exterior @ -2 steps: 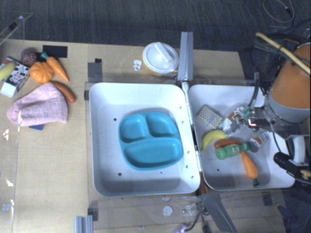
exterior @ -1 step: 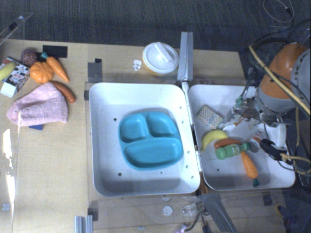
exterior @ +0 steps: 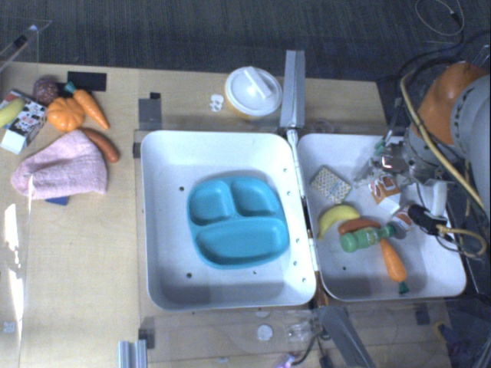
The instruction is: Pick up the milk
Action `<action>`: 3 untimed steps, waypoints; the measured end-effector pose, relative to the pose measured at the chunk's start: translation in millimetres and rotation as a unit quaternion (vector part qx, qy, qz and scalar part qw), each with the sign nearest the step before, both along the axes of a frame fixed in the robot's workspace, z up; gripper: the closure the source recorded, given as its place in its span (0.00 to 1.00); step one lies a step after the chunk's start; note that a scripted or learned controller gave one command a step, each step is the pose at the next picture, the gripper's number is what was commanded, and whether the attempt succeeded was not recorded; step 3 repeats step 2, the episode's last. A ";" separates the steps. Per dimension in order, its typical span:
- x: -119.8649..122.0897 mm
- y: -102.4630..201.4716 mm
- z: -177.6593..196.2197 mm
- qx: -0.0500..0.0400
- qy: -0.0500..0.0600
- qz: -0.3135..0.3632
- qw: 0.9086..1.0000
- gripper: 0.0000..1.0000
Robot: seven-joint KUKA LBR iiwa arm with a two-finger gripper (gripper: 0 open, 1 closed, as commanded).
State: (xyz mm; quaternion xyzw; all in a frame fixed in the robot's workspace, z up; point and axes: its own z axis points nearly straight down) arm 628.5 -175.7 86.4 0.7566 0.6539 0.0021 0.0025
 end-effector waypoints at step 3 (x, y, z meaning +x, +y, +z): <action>-41.8 22.0 58.7 0.001 0.002 -0.057 0.998 1.00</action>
